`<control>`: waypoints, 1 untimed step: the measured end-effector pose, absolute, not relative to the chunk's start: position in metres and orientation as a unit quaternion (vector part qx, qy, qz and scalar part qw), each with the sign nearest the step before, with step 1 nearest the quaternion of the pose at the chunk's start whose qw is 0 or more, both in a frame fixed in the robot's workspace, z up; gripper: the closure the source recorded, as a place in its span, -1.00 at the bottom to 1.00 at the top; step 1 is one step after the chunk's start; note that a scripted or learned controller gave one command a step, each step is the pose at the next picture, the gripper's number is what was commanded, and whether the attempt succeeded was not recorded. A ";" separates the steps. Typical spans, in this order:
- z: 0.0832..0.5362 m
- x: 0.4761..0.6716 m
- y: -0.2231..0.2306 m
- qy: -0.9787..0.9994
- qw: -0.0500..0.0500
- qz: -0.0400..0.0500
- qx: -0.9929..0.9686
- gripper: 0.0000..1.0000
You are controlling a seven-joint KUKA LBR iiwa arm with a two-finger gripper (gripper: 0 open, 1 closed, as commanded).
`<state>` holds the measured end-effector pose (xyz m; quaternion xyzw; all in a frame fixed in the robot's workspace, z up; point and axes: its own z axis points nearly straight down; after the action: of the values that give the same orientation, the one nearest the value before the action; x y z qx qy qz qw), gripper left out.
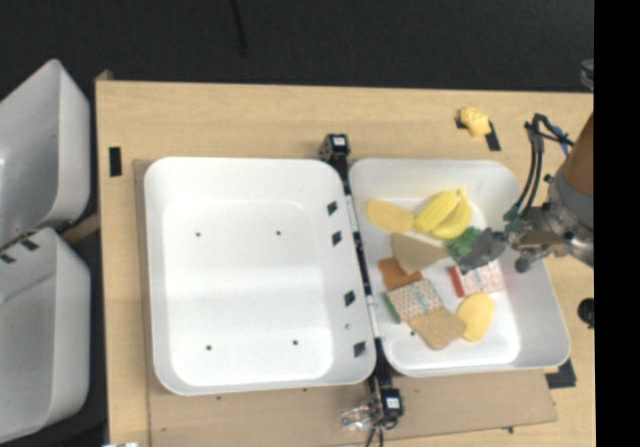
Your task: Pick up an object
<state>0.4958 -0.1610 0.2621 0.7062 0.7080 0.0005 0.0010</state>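
1. None of the objects looks lifted yet: all of them lie in the right bin (535,340), and the left bin (180,355) carries nothing that I can make out. I judge the pick as not yet done, with the reach into the bin under way at most.

2. Candidates in the right bin: a bunch of yellow bananas (444,213) near the far wall, a pale yellow piece (390,216) just left of it, a beige wedge (416,252) in the middle, a tan cracker-like square (436,327) and a yellow lemon-like fruit (477,315) toward the near wall, plus a red-and-white packet (482,280) and a small orange-brown piece (398,275).

3. The arm enters from the right edge of the view, its wrist over the right rim of that bin, reaching leftward and low.

4. The pincer (478,249) sits over the bin's middle right, just right of the beige wedge and above the packet. A green object (464,243) lies at its tip; whether it is touched or gripped, I cannot tell.

5. How wide the pincer stands cannot be told from this slant.

6. Left to do, by my reading: a secure closing on one object and a lift clear of the bin floor.

7. A small yellow toy (473,120) lies on the counter (250,115) beyond the bins, well apart from the arm.
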 end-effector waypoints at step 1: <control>0.156 0.533 -0.233 0.706 0.001 -0.002 0.708 -1.00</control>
<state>0.5327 -0.2331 0.1555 0.7084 0.7058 -0.0021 0.0006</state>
